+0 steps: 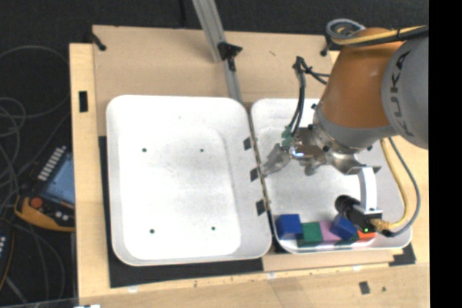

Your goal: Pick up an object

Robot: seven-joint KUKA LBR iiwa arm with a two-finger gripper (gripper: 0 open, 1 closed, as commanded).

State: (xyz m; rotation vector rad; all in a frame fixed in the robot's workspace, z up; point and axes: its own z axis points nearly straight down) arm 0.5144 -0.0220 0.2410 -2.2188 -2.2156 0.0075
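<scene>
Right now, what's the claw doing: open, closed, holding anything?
Claw: over the right bin near its left wall; open or closed cannot be told, and nothing visible in it.

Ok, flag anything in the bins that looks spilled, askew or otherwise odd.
Nothing looks damaged or spilled. The blocks, namely the blue block, green block, pink block and a second blue block, are crowded against the right bin's near wall, some tilted. That is the only untidy spot.
</scene>
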